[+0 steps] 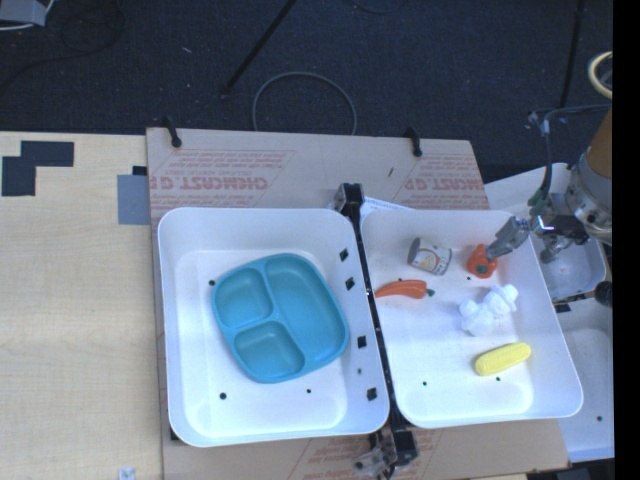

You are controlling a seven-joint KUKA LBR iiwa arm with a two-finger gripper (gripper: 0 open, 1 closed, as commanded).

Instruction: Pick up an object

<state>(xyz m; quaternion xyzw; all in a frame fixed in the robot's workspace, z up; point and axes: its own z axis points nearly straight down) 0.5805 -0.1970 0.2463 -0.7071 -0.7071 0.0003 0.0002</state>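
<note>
At the right bin's (pixel 560 368) far right edge the gripper (pixel 508 238) hangs over a red toy (pixel 483 261), seemingly lined up to grasp it, grip unreadable, while can (pixel 430 257), carrot (pixel 402 289) and corn (pixel 502 358) lie apart.
</note>
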